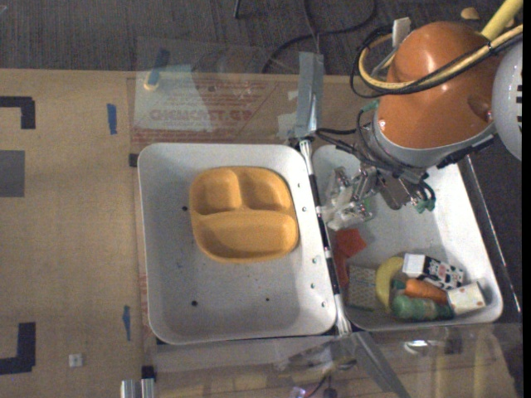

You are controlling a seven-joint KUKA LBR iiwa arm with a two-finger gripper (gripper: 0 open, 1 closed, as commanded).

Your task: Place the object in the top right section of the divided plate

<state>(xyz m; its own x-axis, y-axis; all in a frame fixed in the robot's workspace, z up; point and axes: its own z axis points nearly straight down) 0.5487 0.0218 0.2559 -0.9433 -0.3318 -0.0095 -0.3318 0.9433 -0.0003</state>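
The fingers (357,196) hang over the right bin (469,222); their state is unclear, divided plate (243,214) sits left.

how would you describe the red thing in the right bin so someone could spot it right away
Start at the right bin, the one under the orange-banded arm. Near its left wall, just below the gripper, lies the flat red piece. It sits apart, above the pile in the bin's lower corner, and is the only plain red thing there.

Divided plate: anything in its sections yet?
Empty. The divided plate in the left bin shows bare yellow in all three sections.
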